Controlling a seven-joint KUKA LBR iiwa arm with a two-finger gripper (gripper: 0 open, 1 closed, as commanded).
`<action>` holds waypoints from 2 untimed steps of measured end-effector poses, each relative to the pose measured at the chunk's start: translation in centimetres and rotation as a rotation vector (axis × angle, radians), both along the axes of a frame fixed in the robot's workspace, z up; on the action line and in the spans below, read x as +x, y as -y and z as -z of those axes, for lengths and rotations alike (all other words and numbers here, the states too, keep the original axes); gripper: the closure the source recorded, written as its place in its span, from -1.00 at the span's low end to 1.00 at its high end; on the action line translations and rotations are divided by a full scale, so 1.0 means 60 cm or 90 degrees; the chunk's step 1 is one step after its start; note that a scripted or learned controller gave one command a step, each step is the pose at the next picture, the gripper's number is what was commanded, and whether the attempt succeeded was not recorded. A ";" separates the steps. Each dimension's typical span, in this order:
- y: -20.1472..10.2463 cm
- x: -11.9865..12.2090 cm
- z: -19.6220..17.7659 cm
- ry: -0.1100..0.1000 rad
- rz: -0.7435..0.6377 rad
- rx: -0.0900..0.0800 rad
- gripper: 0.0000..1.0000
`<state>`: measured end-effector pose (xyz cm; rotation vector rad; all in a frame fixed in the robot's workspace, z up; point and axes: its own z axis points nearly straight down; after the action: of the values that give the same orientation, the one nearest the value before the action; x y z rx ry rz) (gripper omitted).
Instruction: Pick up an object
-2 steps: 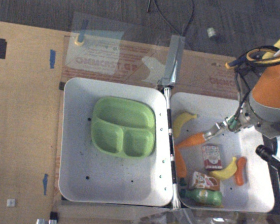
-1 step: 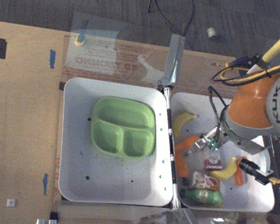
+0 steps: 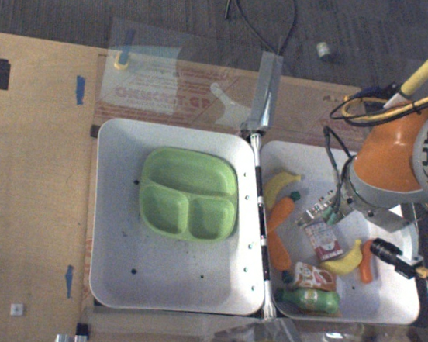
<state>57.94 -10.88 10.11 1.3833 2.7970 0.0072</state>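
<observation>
The right bin (image 3: pixel 392 303) holds several toy foods. A yellow banana (image 3: pixel 281 184) lies at its back left, with an orange carrot (image 3: pixel 278 229) along the left wall. A small red-and-white carton (image 3: pixel 322 240) sits in the middle, next to a second banana (image 3: pixel 345 259) and a small orange piece (image 3: pixel 366 270). A juice box (image 3: pixel 314 277) and a green item (image 3: pixel 310 299) lie at the front. My gripper (image 3: pixel 320 212) hangs low over the middle of this bin, just behind the small carton. The orange wrist hides part of the bin's back right.
The left bin (image 3: pixel 109 254) holds a green divided plate (image 3: pixel 190 194). A metal divider (image 3: pixel 258 211) runs between the bins. A black cable and a yellow rod hang at the upper right near the arm (image 3: pixel 391 158).
</observation>
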 end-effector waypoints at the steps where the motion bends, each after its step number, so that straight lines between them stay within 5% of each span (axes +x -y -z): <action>1: -0.101 0.140 -0.226 -0.010 0.148 0.004 1.00; 2: -0.054 0.141 -0.227 -0.009 0.201 0.005 1.00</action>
<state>66.41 -7.67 23.73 1.8151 2.5573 0.0019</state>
